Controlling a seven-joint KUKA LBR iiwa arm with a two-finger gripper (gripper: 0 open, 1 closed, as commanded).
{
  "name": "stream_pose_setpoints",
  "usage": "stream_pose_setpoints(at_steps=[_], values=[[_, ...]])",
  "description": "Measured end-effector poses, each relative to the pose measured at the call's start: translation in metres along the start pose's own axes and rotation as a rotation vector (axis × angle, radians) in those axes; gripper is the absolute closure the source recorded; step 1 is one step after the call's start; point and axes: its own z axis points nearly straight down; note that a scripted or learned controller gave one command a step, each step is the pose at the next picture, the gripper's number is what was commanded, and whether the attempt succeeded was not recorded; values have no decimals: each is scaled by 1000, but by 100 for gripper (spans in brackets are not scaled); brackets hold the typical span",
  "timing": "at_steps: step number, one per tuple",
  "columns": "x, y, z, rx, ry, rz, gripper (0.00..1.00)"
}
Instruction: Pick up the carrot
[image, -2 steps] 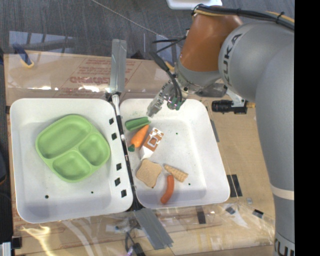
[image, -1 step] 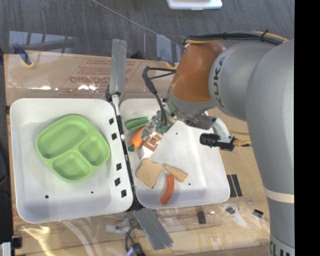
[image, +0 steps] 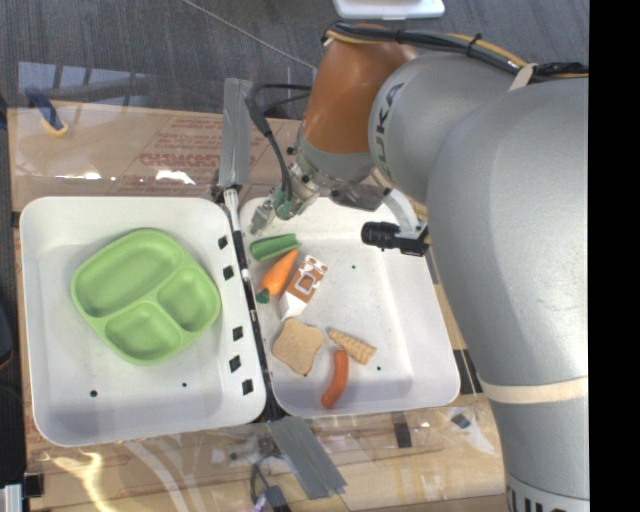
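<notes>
Above right bin (image: 420, 370), jaws (image: 272, 212) hover over carrot (image: 278, 272); jaw opening unclear.

Two white bins (image: 60, 400) sit side by side. The left one has one green plate (image: 145, 295) with three compartments. The right bin (image: 420, 340) has six items: one cucumber (image: 274, 245), one carrot (image: 277, 273), one small carton (image: 308, 279), one bread slice (image: 299, 346), one cone (image: 353, 346) and one sausage (image: 336, 380).
</notes>
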Motion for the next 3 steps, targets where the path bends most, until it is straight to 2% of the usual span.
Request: stream_pose_setpoints(at_steps=[1, 2, 3], values=[[31, 23, -121, -6, -7, -340, 100], [32, 24, -130, -3, -6, -347, 100], [25, 15, -148, -1, -3, -200, 100]])
